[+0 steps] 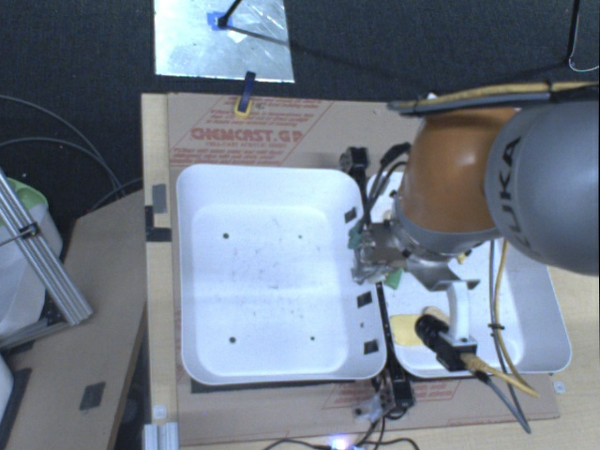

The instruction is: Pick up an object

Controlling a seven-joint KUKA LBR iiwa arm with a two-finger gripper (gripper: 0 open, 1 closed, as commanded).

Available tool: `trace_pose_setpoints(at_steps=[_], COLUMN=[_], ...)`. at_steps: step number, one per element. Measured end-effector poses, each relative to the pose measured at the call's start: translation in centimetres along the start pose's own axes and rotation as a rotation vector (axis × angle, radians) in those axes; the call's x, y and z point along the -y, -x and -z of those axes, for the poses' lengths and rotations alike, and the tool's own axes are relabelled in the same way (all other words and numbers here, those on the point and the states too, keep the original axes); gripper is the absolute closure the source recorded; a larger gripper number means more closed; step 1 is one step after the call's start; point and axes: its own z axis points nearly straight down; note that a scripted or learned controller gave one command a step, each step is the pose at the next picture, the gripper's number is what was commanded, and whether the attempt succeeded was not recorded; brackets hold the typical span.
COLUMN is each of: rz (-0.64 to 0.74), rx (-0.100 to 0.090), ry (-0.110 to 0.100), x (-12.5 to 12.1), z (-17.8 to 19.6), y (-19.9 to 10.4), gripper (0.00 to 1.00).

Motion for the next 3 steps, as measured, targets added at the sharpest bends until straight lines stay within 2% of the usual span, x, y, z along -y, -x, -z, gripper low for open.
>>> trace_pose_setpoints(at_steps=[1, 2, 3], rz=[-0.014, -0.003, -0.004], rx=[0.003, 0.004, 0.0], ry=[0.02, -0.013, 0.014], x=[-0.2, -1.9, -0.6], z=[14.2, -3.5, 6.7], y=[5.7, -1.7, -3.5], gripper=[1.0, 1.0, 1.0])
